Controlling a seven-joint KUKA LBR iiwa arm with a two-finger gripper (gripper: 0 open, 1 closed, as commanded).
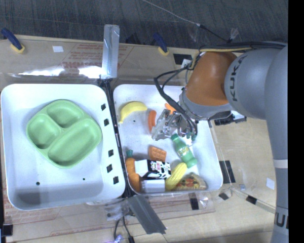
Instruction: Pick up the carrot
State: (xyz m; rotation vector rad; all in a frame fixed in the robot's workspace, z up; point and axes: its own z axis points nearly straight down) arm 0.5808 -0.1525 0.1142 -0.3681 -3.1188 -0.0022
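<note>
The carrot (pixel 132 173), a thick orange tapered piece with a small green end, lies along the left wall of the right bin (pixel 211 151) near its front corner, partly under a milk carton (pixel 155 168). My gripper (pixel 164 127) hangs low over the middle of this bin, up and to the right of the carrot and apart from it. A slim orange-red stick (pixel 152 118) lies just left of the gripper. Nothing shows held in the gripper.
A banana (pixel 132 109), a green bottle (pixel 184 150), a corn cob (pixel 176 174), an orange square piece (pixel 157 152) and a packet (pixel 194 182) crowd the right bin. The left bin (pixel 10 151) holds a green divided plate (pixel 64 131). A metal post (pixel 111 52) stands between the bins.
</note>
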